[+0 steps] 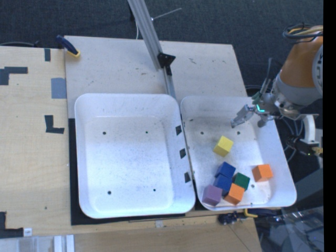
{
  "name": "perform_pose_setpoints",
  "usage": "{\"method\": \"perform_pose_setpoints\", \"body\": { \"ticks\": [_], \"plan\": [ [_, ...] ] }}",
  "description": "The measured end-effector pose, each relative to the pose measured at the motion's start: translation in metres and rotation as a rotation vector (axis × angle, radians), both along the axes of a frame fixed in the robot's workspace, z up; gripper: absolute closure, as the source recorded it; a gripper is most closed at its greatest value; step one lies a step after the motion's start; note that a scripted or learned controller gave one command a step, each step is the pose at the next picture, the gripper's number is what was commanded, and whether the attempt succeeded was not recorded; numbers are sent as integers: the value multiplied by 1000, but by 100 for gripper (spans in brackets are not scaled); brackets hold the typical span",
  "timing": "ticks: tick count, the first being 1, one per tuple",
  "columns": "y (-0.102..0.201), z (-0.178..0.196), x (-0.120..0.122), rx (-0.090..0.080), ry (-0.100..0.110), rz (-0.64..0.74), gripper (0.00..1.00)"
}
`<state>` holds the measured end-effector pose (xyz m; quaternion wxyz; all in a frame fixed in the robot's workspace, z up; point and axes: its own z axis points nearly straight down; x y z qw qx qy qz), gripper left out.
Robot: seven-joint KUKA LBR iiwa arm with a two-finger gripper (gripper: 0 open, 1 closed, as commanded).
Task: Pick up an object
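Gripper (pixel 247 115) poised over the upper part of the right bin (pixel 278 156), state of the fingers not to be told, yellow cube (pixel 223 146) lying below it in that bin, well apart, blue cubes (pixel 224 175), green cube (pixel 241 180), orange cubes (pixel 261 172) and purple cube (pixel 212 195) clustered near the front edge

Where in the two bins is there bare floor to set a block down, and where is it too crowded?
The left bin has bare floor wall to wall. In the right bin, bare floor runs between its left wall and the yellow block. It is crowded at the near end: blue blocks, purple, green and two orange blocks. The gripper hangs over the far end.
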<state>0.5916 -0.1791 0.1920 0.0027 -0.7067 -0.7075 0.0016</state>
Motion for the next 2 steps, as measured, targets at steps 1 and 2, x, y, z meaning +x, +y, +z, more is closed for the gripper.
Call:
{"method": "perform_pose_setpoints", "body": {
  "ticks": [1, 2],
  "plan": [
    [0, 3, 1, -1, -5, 1, 0],
    [3, -62, -1, -1, 2, 1, 0]
  ]
}}
